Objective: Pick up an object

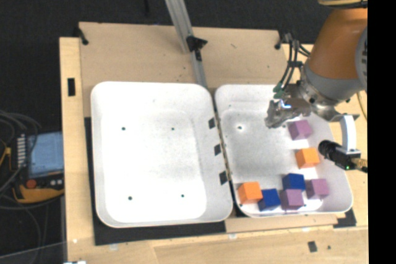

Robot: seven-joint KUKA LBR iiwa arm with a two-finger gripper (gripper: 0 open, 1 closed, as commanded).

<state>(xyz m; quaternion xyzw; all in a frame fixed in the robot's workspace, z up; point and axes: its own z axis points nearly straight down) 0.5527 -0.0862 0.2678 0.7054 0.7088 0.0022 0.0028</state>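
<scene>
Several small blocks lie in the right bin [247, 102]. A purple block [300, 129] sits near the bin's right side, with an orange block [307, 157] below it. Along the front edge lie an orange block [250, 191], a blue block [269, 199], a purple block [292, 198], a blue block [294, 182] and a purple block [319, 187]. My gripper [277, 114] hangs over the right bin's upper middle, just left of the upper purple block. Nothing shows between its fingers.
The left bin [154, 151] lies beside the right one. A slanted metal pole [176, 3] rises from behind the bins. A black fitting [337, 154] juts out at the right bin's right edge. Cables and a blue box [43, 154] sit off the bench's left.
</scene>
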